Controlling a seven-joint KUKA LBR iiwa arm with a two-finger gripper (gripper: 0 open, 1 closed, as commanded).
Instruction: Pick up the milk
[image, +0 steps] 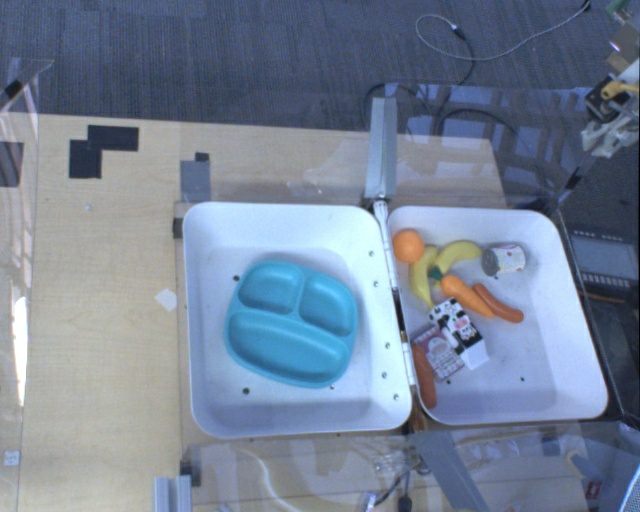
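Observation:
The milk (461, 332) is a small white carton with black cow patches. It lies on its side in the right bin (560, 392), left of that bin's middle. It rests partly on a reddish packet (438, 354). My gripper (607, 116) is a pale shape at the view's top right corner, outside the right bin and far up and to the right of the milk. Nothing shows under it or in it.
Around the milk in the right bin lie an orange (407, 246), a banana (446, 262), a carrot (482, 299), a small can (503, 260) and a red sausage (425, 381). The left bin (205, 400) holds a blue divided plate (292, 322).

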